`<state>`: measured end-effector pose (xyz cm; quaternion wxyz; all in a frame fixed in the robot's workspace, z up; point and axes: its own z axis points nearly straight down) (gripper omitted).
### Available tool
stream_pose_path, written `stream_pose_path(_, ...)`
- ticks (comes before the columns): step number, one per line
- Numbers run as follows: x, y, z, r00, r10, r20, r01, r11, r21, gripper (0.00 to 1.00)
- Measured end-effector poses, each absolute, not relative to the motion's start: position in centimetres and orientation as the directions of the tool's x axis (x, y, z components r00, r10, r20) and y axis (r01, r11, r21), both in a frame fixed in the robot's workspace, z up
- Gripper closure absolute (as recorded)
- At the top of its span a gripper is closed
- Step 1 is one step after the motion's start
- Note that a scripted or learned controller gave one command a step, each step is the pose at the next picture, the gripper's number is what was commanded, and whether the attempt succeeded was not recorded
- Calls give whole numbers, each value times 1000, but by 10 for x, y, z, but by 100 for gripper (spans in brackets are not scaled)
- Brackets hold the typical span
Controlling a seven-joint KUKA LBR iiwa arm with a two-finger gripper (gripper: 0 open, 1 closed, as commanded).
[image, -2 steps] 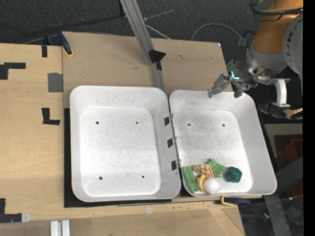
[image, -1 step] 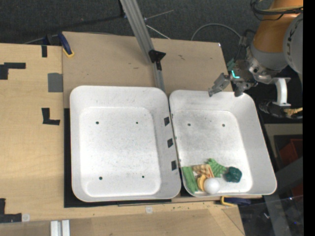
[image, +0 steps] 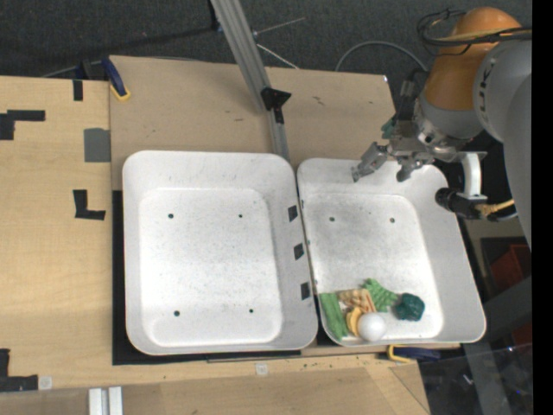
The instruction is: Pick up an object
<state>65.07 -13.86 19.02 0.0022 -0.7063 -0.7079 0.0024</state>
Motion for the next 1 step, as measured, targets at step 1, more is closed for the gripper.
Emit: stream_pose_path(1, 650, -148, 135, -1, 1000, -1, 1000, 1, -8, 0)
